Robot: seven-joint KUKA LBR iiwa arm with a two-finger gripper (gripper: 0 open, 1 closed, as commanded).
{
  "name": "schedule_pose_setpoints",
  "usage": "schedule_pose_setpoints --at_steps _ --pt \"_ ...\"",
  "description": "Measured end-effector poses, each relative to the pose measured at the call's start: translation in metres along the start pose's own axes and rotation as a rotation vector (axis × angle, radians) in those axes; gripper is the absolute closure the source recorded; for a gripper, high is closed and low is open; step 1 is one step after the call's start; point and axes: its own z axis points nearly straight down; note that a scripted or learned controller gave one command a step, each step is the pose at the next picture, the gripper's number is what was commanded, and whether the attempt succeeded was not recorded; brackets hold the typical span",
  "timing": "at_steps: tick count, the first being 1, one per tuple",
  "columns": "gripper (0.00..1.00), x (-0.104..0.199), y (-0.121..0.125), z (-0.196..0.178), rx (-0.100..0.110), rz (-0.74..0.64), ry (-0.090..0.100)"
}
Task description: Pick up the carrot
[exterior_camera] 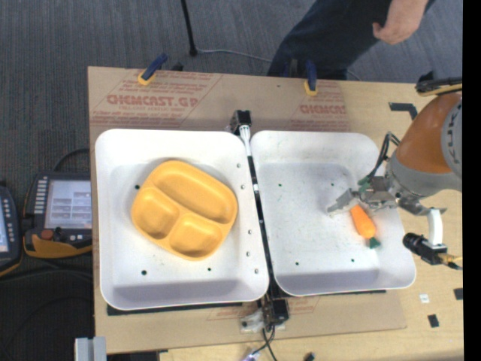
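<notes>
The carrot (pixel 363 222) is orange with a green stub at its near end. It lies on the floor of the right bin (pixel 301 164), close to the bin's right wall. My gripper (pixel 372 204) hangs right over the carrot's far end, coming in from the right. Its fingers are spread apart, one of them (pixel 340 201) pointing left across the bin floor. The carrot rests on the bin floor and is not clamped between them.
The left bin (pixel 113 164) holds a yellow three-compartment plate (pixel 184 208). A raised rim divides the two bins down the middle. A person stands behind the bench at the top right. The right bin floor left of the carrot is bare.
</notes>
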Motion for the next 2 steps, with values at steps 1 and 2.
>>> schedule_pose_setpoints --at_steps 1,2 --pt "1.0 -0.003 -0.001 -0.009 0.001 0.001 -0.008" --pt "1.0 0.078 0.009 -0.051 0.002 0.006 -0.013"
